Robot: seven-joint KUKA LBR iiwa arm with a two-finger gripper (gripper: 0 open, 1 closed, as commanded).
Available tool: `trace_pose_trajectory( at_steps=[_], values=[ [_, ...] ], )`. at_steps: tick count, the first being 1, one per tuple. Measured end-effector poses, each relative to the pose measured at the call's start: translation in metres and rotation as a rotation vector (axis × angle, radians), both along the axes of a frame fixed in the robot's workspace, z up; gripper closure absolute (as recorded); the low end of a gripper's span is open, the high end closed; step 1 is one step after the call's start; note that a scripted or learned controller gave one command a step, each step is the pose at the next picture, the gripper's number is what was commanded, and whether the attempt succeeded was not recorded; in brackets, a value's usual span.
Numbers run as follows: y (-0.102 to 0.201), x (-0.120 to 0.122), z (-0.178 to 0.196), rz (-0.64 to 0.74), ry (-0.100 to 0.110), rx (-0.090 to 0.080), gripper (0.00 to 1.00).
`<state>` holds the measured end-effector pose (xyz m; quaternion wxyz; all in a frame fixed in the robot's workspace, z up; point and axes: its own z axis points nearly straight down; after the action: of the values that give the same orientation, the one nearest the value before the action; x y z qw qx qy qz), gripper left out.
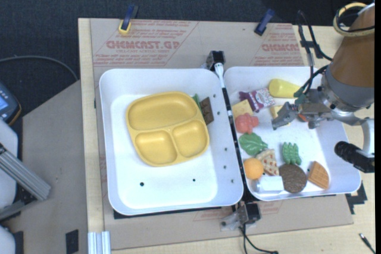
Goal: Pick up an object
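The right bin (333,134) holds several toy foods: a yellow lemon-like piece (283,88), a purple wrapper (259,98), a yellow block (241,108), a red piece (246,122), a green leaf (253,143), an orange ball (253,168), a green bunch (290,153), a brown round patty (292,178) and an orange wedge (319,175). My gripper (296,121) hangs over the upper middle of this bin, just below the lemon-like piece. It is open, and nothing sits between its fingers.
The left bin (119,175) holds a yellow divided tray (168,127) with a small brown piece (206,110) at its right edge. A black divider strip (229,128) runs between the bins. The arm's grey body (354,77) covers the right bin's far right side.
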<state>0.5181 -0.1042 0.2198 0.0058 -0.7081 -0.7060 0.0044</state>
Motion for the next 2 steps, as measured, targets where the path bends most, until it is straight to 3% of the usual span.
trace_pose_trajectory(
  at_steps=[1,2],
  values=[
    [0.000,0.003,0.007,0.003,-0.014,-0.002,0.00],
    [0.005,0.007,-0.038,0.003,-0.008,0.000,0.00]
  ],
)
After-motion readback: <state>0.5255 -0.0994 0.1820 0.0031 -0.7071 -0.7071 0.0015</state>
